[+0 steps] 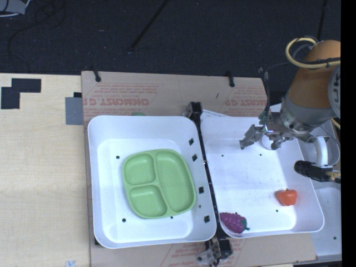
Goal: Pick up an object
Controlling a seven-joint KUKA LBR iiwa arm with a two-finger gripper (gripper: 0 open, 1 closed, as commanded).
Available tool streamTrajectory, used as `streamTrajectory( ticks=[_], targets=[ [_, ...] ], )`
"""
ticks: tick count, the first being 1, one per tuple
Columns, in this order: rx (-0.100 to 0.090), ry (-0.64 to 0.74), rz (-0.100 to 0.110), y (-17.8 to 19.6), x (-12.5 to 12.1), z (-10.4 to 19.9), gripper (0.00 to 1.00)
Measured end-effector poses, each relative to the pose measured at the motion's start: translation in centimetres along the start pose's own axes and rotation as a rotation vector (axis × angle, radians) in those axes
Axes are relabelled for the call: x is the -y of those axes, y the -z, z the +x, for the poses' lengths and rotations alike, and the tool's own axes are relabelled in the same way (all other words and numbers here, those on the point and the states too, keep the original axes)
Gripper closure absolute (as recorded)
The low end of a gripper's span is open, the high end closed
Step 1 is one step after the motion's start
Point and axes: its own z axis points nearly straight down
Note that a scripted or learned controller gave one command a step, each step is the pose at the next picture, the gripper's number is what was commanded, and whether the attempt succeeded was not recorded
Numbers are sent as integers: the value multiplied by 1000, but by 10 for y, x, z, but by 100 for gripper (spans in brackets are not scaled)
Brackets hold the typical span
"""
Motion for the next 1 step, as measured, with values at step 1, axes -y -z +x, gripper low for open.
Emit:
streamTrajectory(
  ticks=[1],
  targets=[
    [-1,0,6,-44,2,5,0]
  ],
)
